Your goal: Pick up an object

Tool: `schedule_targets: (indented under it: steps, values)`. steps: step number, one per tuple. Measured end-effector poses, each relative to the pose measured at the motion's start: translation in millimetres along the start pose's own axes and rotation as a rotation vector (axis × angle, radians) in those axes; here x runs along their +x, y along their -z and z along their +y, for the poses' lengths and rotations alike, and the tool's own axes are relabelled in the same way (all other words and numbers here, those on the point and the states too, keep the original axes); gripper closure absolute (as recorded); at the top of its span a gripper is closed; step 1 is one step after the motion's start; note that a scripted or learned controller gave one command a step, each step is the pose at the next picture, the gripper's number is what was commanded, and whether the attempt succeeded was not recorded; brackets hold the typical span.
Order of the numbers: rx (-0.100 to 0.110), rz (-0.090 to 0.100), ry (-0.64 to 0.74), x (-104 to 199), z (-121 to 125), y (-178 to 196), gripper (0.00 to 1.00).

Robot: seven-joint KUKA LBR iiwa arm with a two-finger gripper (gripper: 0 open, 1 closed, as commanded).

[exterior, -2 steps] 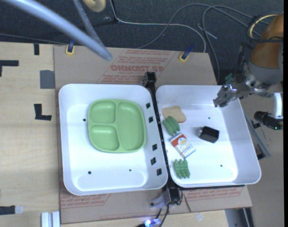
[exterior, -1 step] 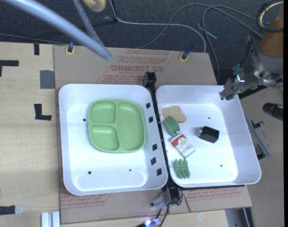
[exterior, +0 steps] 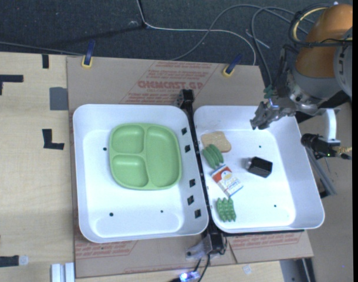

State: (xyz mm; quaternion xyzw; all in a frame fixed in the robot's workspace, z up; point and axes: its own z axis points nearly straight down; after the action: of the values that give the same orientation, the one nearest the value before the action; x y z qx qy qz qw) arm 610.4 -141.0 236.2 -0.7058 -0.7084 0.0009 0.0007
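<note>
My gripper (exterior: 262, 121) hangs over the far right part of the right bin (exterior: 296, 175), above bare white floor. In that bin lie a tan bread slice (exterior: 217, 141), a green pod-like piece (exterior: 213, 155), a small red and white carton (exterior: 228, 181), a green ridged vegetable (exterior: 226, 209) and a black block (exterior: 259, 167). The black block sits below and slightly left of the gripper, apart from it. Nothing shows between the fingers.
The left bin (exterior: 91, 157) holds a green divided plate (exterior: 146, 156). A black clip row (exterior: 192, 157) joins the two bins. Cables run across the dark floor behind the bench.
</note>
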Motion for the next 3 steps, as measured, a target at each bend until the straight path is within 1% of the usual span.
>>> schedule_targets:
  steps: [1,2,3]
  values:
    - [-0.001,0.001,0.002,63.2,0.6,-2.1,1.0]
    - [0.001,0.001,0.002,113.8,-1.9,-15.3,1.0]
    - [-0.001,0.001,0.002,160.9,-9.1,-7.4,1.0]
